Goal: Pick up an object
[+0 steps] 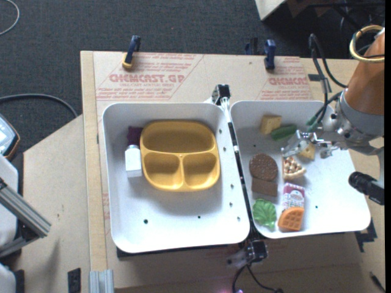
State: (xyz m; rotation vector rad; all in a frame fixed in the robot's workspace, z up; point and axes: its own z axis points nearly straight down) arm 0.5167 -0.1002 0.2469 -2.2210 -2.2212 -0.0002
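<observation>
My gripper (306, 144) hangs low over the upper middle of the right bin (342, 212), reaching in from the right. A small tan piece (308, 153) lies right at its tip, and whether it is held is unclear. Close by are a green pickle (283, 132), a yellow cheese wedge (270, 123) and a pale cluster of beans (294, 167). Further left lie a round brown patty (263, 165) and a brown slab (264, 187). Toward the front are a pink packet (294, 195), an orange waffle (291, 219) and a green leaf (264, 212).
The left bin (122, 218) holds a yellow divided plate (180, 154), a small white bottle (133, 161) and a dark purple item (134, 133) behind it. The rims of the two bins (234, 157) meet in the middle. Blue clamps (269, 52) stand at the board's back edge.
</observation>
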